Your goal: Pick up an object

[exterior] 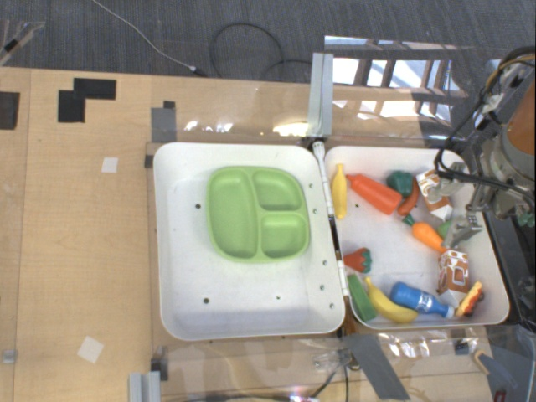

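Pincer (463,224) just right of orange carrot (428,236).

Green divided plate (256,213) in left bin (180,300), toy foods crowding right bin (494,308), end effector (466,224) above carrot (428,237)

Both shallow plastic bins are white, the left bin (180,308) and the right bin (389,237). The divided plastic plate (255,213) is light green. The toy bottle (374,193) is orange-red. The long toy banana (389,306) is yellow, and the toy corn cob (338,190) is yellow too. The small plastic bottle (420,299) is blue. The toy carrot (428,237) is orange. The wooden bench top (75,249) is pale tan with black square marks.
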`<state>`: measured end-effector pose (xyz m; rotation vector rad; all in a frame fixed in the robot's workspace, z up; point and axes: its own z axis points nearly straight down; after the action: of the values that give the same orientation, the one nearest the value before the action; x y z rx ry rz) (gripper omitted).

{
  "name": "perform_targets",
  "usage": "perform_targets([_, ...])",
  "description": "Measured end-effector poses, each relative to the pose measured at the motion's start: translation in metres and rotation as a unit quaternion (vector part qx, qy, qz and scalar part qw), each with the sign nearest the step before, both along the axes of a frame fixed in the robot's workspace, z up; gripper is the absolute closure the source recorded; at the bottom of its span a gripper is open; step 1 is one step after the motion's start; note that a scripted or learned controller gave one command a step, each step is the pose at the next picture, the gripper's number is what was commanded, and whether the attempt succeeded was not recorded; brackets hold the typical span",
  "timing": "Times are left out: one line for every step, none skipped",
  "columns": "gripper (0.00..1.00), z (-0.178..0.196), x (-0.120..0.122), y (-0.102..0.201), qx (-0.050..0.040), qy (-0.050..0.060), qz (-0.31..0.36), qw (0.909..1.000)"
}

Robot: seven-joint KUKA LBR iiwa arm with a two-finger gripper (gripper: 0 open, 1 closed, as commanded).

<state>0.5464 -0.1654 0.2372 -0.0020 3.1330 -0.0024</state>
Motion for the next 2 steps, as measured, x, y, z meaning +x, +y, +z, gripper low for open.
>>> perform_targets([0.0,-0.14,-0.032,-0.036,-0.0007,-0.003,-0.02,0.9998])
perform_targets([0.0,-0.149,0.07,-0.038,0.0014,-0.003,-0.136,0.9907])
